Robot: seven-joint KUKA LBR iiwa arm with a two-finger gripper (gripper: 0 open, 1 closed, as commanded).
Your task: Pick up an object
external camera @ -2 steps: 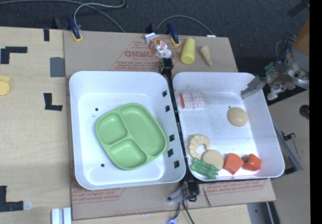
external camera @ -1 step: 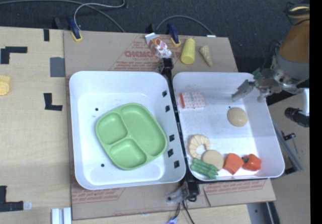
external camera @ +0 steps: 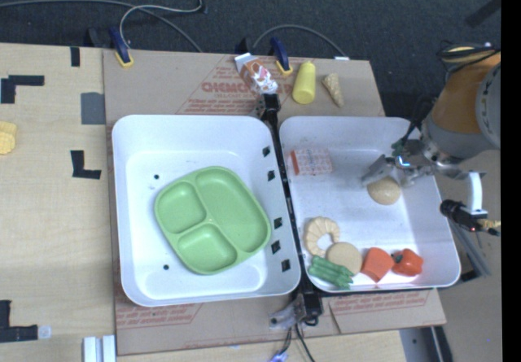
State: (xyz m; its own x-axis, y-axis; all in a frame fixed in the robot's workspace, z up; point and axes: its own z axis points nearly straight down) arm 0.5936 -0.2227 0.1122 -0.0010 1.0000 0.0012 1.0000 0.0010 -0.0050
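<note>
Look, your claw [external camera: 396, 167] sits open in the right bin [external camera: 423, 222], just above the tan ball [external camera: 384, 191].

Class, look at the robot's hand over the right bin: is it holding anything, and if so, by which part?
It cannot be told. The hand sits right over a beige round object in the right bin, touching or nearly so, but no object shows between its fingers.

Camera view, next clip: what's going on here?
The arm's gripper is down in the right bin, right at a beige rounded object, with no clear grasp visible. More toy food lies along that bin's near edge. The left bin holds a green divided plate.
</note>
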